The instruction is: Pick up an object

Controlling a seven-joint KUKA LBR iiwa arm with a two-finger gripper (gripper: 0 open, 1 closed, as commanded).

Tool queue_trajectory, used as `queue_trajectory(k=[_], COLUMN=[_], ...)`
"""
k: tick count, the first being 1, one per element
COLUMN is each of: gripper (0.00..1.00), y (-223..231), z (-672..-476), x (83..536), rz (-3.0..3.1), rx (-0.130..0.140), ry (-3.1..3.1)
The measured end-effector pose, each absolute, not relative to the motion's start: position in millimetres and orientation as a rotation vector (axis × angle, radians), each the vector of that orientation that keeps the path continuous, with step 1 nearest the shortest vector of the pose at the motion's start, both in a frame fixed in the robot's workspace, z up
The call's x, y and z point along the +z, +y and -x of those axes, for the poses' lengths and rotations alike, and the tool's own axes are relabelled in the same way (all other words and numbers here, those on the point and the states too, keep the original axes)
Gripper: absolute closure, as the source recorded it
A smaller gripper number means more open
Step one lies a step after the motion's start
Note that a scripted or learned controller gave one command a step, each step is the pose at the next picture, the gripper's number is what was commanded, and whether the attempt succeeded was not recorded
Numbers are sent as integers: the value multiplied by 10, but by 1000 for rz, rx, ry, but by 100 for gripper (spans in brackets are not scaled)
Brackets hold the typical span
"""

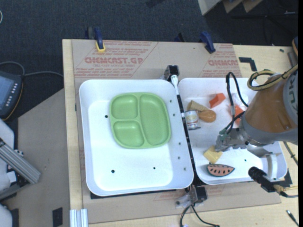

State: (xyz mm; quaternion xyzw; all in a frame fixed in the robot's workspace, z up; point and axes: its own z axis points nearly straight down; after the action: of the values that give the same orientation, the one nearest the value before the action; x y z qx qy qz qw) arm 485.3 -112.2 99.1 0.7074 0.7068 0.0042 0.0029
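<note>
Hovering over the right bin (199, 86), the gripper (222, 143) sat just above a yellow wedge (212, 154) (watermelon slice (220, 170) nearby); finger state couldn't be told.

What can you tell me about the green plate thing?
The green tray is pale green, looks like plastic, and has rounded corners. Raised ridges split it into three compartments: two smaller ones on its left, one long one on its right. It lies flat, slightly turned, in the left white bin, touching nothing else.
</note>
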Motion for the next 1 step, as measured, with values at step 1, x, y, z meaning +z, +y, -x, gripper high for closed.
queue_trajectory(k=[1], gripper=[100], y=[-1169], z=[-4890], x=[1428], rz=[-2217], rx=[3], ry=[2219])
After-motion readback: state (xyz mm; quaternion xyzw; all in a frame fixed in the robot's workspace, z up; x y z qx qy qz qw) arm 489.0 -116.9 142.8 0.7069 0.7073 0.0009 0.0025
